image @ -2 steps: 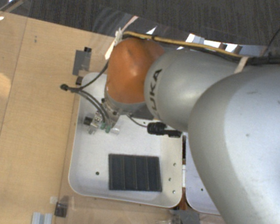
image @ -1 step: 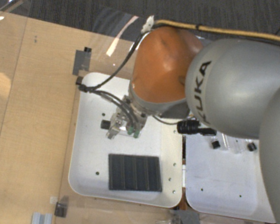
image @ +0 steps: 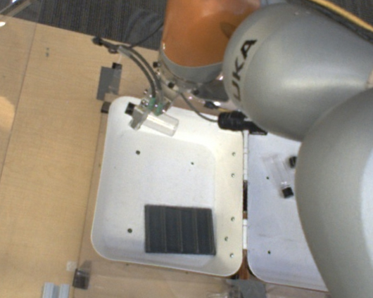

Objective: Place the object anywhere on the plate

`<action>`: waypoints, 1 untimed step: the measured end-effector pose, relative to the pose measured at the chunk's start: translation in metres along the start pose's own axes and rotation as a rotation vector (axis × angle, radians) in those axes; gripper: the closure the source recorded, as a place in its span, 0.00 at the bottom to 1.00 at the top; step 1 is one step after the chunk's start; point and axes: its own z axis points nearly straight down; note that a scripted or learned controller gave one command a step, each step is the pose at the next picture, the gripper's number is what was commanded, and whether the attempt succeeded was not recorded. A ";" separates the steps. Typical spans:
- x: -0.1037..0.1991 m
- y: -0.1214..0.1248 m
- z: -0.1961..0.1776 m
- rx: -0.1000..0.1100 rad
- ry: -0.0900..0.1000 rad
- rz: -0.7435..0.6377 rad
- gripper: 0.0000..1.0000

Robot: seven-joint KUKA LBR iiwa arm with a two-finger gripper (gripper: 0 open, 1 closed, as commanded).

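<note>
**Arm hovers at far corner of left bin, dark plate waiting near the front**

A grey KUKA arm with an orange band (image: 202,19) reaches across the bench to the far-left corner of the left shallow white bin (image: 111,189), where its gripper (image: 152,109) hangs over a small clear plastic cylinder-like object (image: 157,123) lying just inside the rim. Whether the pincer is released or clenched cannot be told from here (cables and the wrist crowd the view), and the object appears to rest on the bin floor.

The dark grey ribbed rectangular plate (image: 179,230) lies near the bin's front edge, well apart from the object. The likely risk: a clear, rounded piece so close to the corner wall may roll or slip from a pinch, or the rim may block the closing.

The right white bin (image: 259,222) carries two small dark bits (image: 287,191); nothing stands between object and plate.
</note>
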 end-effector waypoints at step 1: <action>0.037 -0.019 0.148 0.000 0.001 0.060 1.00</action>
